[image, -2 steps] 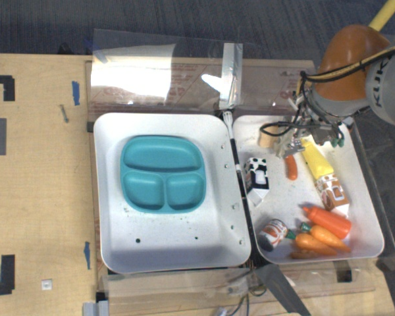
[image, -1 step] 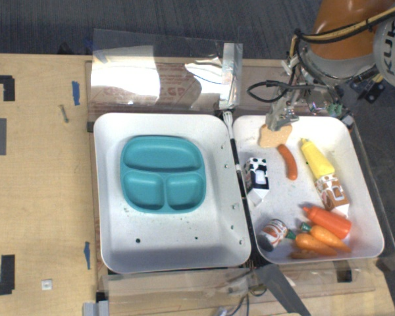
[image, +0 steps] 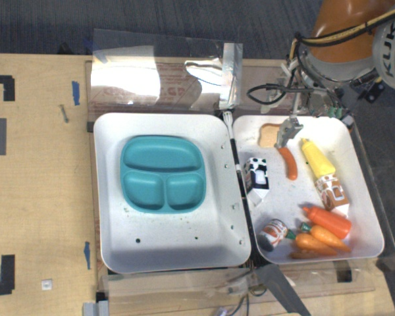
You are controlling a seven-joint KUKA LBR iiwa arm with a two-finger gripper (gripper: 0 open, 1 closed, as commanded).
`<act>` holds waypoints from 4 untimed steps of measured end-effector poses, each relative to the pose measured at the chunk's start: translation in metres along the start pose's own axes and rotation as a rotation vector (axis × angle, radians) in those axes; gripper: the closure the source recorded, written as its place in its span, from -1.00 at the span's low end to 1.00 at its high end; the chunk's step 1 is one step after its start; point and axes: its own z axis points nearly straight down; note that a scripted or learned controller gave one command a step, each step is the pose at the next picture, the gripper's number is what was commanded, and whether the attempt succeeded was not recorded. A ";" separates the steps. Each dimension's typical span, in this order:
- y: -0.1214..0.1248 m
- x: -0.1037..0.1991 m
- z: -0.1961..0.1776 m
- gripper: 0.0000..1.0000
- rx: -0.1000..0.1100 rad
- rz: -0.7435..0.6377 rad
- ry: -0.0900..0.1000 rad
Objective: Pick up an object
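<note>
Gripper is hanging low over the right bin's back edge, tip just above the sausage and beside the bread slice. Nothing is lifted yet, so by my read the pick is barely starting: descent, grasp and lift are all left. Can't tell if the fingers are spread or pressed together; they're blurring into one grey stub. Candidates are all sitting in the right bin: sausage, yellow bottle, carrots, a small can, a black-and-white carton. Left bin is holding a teal tray. Arm is cut off top right.
</note>
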 end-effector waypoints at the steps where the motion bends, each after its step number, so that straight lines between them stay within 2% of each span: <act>1: -0.047 0.040 0.126 -1.00 -0.002 0.069 0.014; 2: -0.100 0.108 0.135 -1.00 0.004 0.180 -0.001; 3: -0.073 0.076 0.135 -1.00 0.002 0.202 -0.004; 4: -0.102 0.054 0.136 -1.00 0.002 0.139 -0.002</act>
